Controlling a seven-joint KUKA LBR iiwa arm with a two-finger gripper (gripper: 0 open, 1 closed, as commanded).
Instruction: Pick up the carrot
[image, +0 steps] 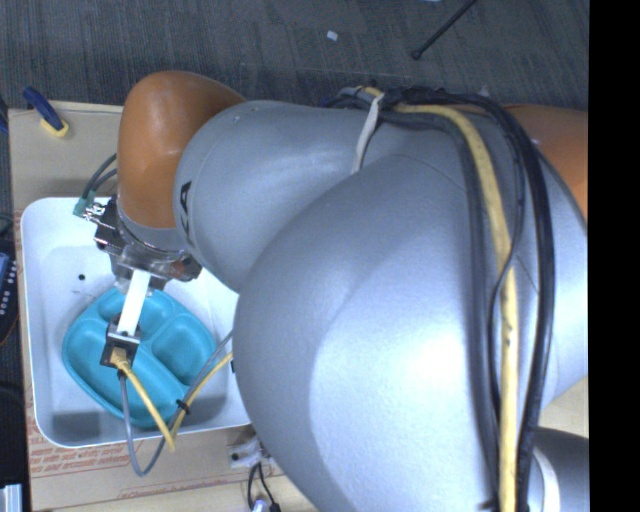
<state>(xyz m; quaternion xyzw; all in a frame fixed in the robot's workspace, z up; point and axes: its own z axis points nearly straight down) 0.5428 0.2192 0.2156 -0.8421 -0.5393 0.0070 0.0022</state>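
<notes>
Hovering with gripper (140, 268) over tray (175, 345) upper edge; cannot tell whether wide or narrow. Cannot place carrot: presumably hidden under arm (380, 300), right of tray. No bearing or axis to judge.

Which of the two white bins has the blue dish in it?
The bin on the view's left: the blue dish lies on its floor. The grey arm covers the bench to the right of it.
</notes>
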